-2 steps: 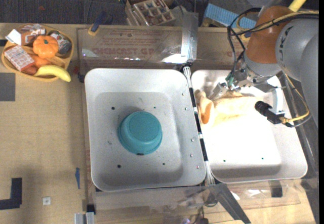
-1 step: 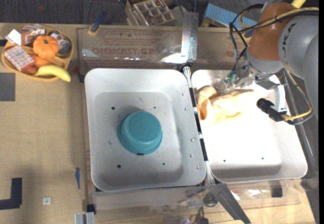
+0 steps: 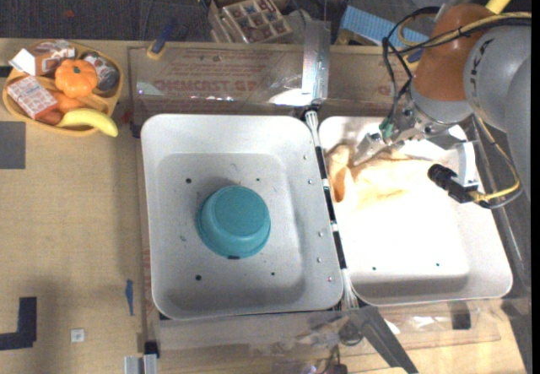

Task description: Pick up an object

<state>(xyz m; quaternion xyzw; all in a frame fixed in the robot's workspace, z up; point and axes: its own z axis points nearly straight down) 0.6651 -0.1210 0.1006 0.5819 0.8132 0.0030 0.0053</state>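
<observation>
Camera view: hand (image 3: 381, 134) low in right bin (image 3: 439, 279), upper-left area; opening can't be judged. Orange-tan object (image 3: 339, 171) lies just left/below hand, against bin's left wall, long axis along wall. Teal bowl (image 3: 235, 221) further left, in other bin.

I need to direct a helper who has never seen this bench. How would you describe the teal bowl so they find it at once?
Start at the two shallow white bins side by side and take the left bin. Near its middle sits a round teal plastic bowl, upside down. It is the only thing in that bin, unlike the pale orange items by the arm in the right bin.
</observation>
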